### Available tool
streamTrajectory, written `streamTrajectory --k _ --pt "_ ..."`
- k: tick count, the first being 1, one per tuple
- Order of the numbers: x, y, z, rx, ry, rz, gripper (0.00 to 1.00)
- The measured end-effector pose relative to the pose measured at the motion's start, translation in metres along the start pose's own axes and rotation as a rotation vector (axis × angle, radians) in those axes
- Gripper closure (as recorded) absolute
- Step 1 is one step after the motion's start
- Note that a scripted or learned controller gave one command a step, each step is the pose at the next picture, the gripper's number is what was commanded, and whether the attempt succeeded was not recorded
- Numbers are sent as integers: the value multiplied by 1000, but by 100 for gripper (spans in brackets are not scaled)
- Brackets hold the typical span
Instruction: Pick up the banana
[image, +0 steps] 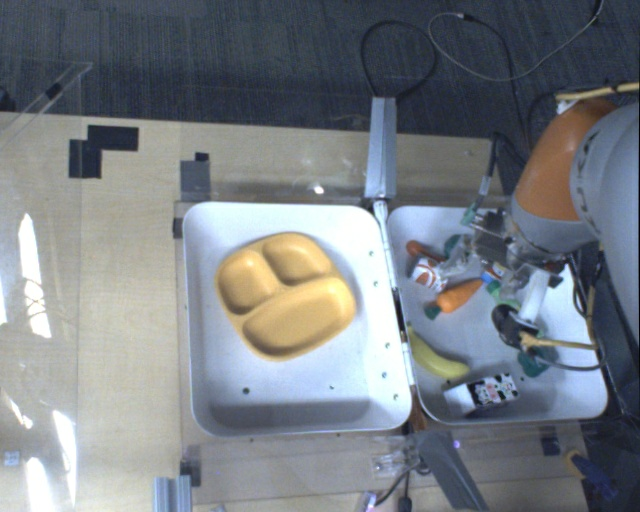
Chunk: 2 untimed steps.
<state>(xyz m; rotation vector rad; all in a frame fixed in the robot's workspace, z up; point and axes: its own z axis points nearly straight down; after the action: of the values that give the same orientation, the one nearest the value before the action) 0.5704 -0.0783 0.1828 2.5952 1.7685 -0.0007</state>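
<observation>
The banana (438, 358) is yellow and lies at the near left of the right bin (570, 405), close to the wall between the bins. My gripper (482, 260) hangs over the far middle of that bin, above an orange carrot (460, 295). It is well apart from the banana, which lies nearer the camera and to the left. Nothing touches the banana.
A red and white can (427, 271) lies beside the carrot. A black and white block (491, 391) sits at the bin's front, just right of the banana. Small teal pieces (433, 311) are scattered nearby. The left bin (205, 400) holds a yellow divided plate (285, 294).
</observation>
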Motion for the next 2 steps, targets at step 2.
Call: streamTrajectory --k 2 --pt "-35 -70 94 -17 4 156 0"
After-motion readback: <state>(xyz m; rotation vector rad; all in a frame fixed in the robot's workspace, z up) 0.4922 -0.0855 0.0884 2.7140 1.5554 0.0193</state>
